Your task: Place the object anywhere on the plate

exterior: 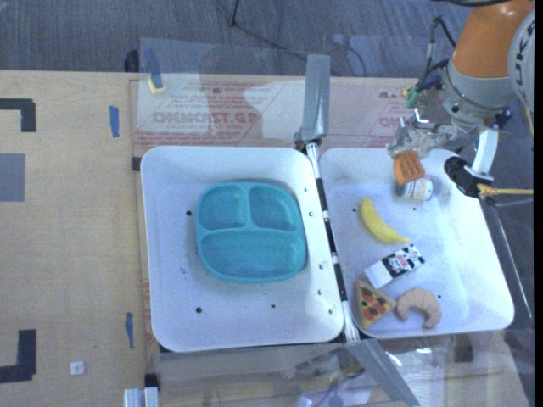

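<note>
The orange object (408,167) is sitting at the top of the right bin (475,253), touching a whitish cup-like item (417,190) just below it. Your gripper (412,139) is hanging right over its upper end; whether the jaws are closed on it is something I cannot tell. You are likely grasping, so be centring on the orange piece alone, clear of the cup. Then be lifting well over the bin walls and crossing left to the teal plate (250,231) in the left bin (170,193). Banana (379,221), carton (394,264), pizza slice (371,303) and croissant (419,306) are lying apart, out of the path.
</note>
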`<control>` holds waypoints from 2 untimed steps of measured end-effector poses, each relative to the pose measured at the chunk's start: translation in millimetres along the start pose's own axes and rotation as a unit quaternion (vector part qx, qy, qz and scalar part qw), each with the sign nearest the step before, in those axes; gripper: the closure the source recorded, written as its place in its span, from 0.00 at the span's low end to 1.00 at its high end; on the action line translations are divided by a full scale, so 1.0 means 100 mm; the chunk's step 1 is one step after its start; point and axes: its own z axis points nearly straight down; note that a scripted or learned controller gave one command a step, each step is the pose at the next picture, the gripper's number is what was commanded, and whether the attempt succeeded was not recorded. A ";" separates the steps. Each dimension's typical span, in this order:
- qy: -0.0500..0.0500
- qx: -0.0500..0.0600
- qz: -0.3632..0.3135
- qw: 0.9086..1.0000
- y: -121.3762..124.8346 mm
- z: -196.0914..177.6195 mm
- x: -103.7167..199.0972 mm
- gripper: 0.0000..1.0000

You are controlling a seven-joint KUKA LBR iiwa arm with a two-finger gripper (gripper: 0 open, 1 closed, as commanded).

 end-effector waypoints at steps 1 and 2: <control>0.001 0.001 0.052 0.999 -0.28 0.51 0.95 1.00; 0.001 0.002 0.020 1.000 -0.39 0.51 1.67 1.00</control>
